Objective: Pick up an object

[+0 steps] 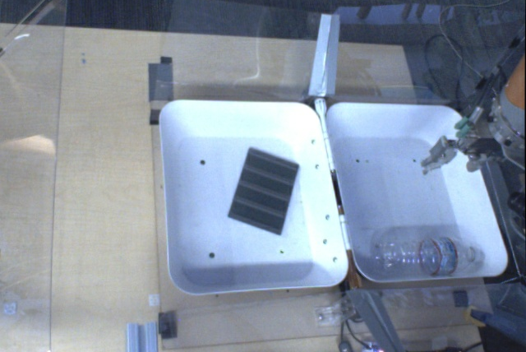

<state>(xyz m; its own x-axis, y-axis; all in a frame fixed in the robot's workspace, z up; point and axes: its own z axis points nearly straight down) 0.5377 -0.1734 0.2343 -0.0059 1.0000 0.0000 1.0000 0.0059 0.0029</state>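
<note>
Reading the scene from left to right, taking the centre divider (pixel 323 67) between the two bins as the landmark:

Left bin (pixel 177 202): sits directly left of the divider. It holds one candidate object.

Ribbed black block (pixel 264 190): lies flat near the middle of the left bin, left of the divider, turned at an angle to the bin walls. Risk: it is low and wide. A top-down pinch may not span it, and fingers set across the diagonal could skid along the ribs.

Right bin (pixel 493 219): sits directly right of the divider. It holds the second candidate object.

Clear plastic bottle (pixel 423 254): lies on its side against the near wall of the right bin, right of the divider. Risk: the round body is likely to roll under one-sided contact. The wall beside it leaves little room for a finger on that side. The transparent body may also be hard for a program to locate.

Gripper (pixel 450 153): hangs over the far right part of the right bin, well right of the divider and apart from the bottle. Nothing is seen between the fingers; their spread cannot be judged at this size.

Task state: judged as not yet started; neither object is lifted.

Main hazard: a descent from the present position would likely meet bare bin floor and yield an empty closure.
</note>
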